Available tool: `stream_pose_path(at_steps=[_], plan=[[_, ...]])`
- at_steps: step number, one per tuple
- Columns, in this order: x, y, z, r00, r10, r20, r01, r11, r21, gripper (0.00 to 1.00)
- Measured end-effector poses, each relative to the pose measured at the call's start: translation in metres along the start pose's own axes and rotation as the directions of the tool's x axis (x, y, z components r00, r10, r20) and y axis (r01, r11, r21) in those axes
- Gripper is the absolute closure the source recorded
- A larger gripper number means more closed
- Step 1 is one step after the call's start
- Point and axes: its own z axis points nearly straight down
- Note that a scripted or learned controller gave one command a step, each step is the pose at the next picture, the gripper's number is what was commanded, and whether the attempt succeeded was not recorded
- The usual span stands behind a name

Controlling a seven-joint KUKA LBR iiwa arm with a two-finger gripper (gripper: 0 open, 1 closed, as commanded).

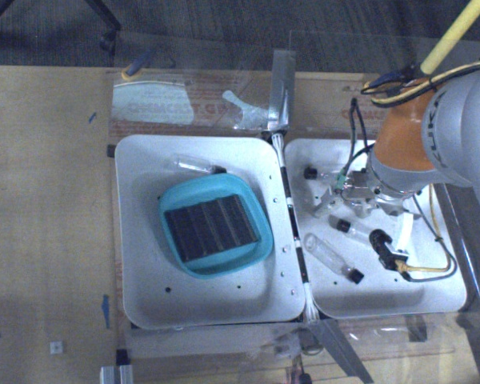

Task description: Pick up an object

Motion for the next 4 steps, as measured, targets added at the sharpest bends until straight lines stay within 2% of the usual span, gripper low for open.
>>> stream_pose_path(at_steps=[1, 2, 3, 4], plan=[[-0.007, -0.02, 0.0, 1.0, -0.002, 0.001, 0.002, 1.0, -0.001, 0.0], [-0.067, 0.013, -0.001, 1.0, 0.009, -0.007, -0.009, 1.0, 0.001, 0.0], [0.01, -0.016, 0.0, 1.0, 0.031, 0.0, -0.031, 1.0, -0.001, 0.0], [0.009, -0.014, -0.011, 0.999, 0.033, 0.0, -0.033, 0.999, -0.006, 1.0]])
